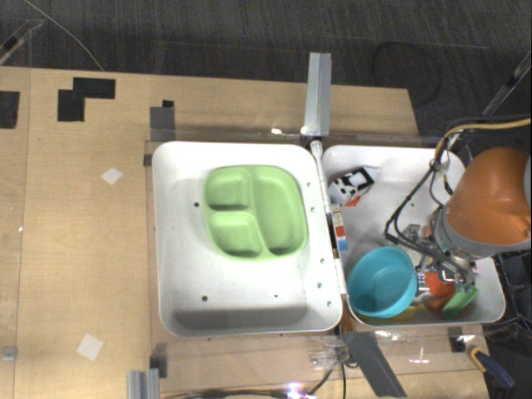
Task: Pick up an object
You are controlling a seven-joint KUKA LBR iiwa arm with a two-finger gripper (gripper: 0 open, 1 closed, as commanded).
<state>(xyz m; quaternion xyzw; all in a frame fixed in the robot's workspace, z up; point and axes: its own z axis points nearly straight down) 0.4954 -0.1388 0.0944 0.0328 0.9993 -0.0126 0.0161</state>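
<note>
- Blue bowl [381, 283]: near left part of the right bin [391, 160]. Round, deep, open side tilted up; bright turquoise, smooth and glossy.
- Handling, judged: looks like light, rigid plastic, unlikely to break. The slick curved wall would slip from a pinch across the body; the thin rim offers the best hold, one finger inside and one outside.
- Small toys [445, 293]: just right of the bowl, at the bin's near right corner. An orange-red piece and a green piece lie crowded together, with a yellow edge showing below the bowl. Probably light and hard; their shapes are too hidden to name.
- Black-and-white item [351, 184]: far left of the right bin, well apart from the bowl, with a red spot on it. Small, flat-lying, easy to reach.
- Green tray [253, 210]: alone in the left bin [179, 239]. Pale green, three compartments, rounded corners; wide and shallow, awkward for two fingers except at the rim.
- Gripper [440, 268]: low over the small toys, beneath the orange wrist band and cables. Whether it is parted, closed or gripping cannot be told.
</note>
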